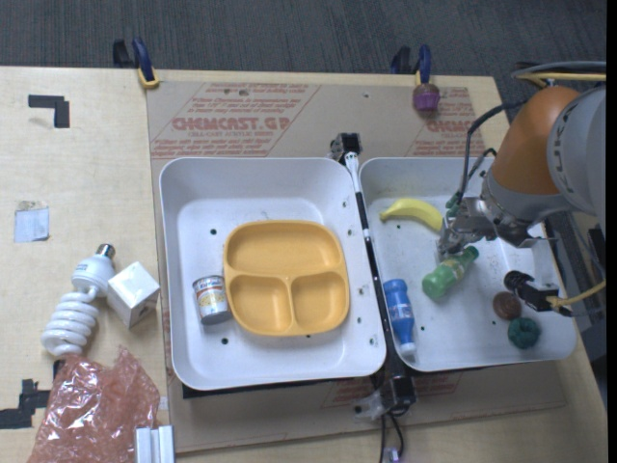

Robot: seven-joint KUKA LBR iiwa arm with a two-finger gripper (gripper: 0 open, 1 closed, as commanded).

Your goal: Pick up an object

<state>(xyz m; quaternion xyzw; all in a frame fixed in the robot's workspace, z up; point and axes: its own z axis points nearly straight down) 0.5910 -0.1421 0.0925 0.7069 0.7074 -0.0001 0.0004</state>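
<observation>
Pincer (453, 242) down in the right bin (429, 347), tips right at the cap end of one green bottle (448, 273); can't tell from this angle how the tips stand or whether they actually have it. The green bottle lies tilted, bright green body with a darker neck pointing up toward the pincer, body just below it.

Just left of the pincer and a little above: one yellow banana (413, 210), curved, close beside the tips. Below-left: one blue bottle (398, 314) with white cap, lying along the bin's left wall. Below-right: one brown round object (507, 305) and one dark green ball (524, 331), next to each other.

Further left, the left bin (188, 201) holds one yellow divided tray (286, 278), three compartments, and one small can (209, 298) touching its left edge.

Far left on the bench: one spiral light bulb (79, 302).
</observation>
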